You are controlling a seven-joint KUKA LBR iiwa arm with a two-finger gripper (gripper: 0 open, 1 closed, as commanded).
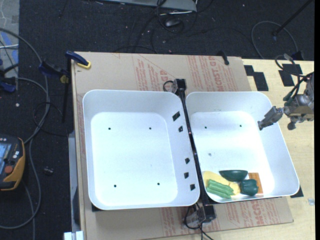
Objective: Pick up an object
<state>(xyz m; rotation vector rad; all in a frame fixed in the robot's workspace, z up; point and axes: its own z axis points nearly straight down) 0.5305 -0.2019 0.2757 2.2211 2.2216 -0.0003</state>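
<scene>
The fingers (275,126) hang over the right rim of the right bin (235,109), spread wide with nothing between them: one long grey finger (268,117) slants down and left over the bin's wall, and the other shows as a short stub (291,126) just outside the rim. Behind them the wrist (302,104) enters from the picture's right edge. The things to pick lie well apart from the fingers, toward the camera and somewhat left of them, packed into the right bin's near corner. A dark green bowl (233,174) lies closest to the fingers. A green lump (249,187) sits just beyond the bowl, and an orange piece (256,177) shows between the lump and the bin wall, almost straight toward the camera from the long finger. A ridged light green piece (220,188) lies farthest left of the fingers, touching a yellow piece (212,177) that lies partly under it and the bowl. Whether the bowl touches the lump cannot be told. The bin floor right below and beside the long finger is bare white. The left bin (130,149) stands on the far side of the dividing bar (189,134) from the fingers. Both bins rest on a desk (125,71) topped with printed cardboard. A blue and yellow clamp (79,60) grips the desk's far left corner, far from the fingers.
</scene>
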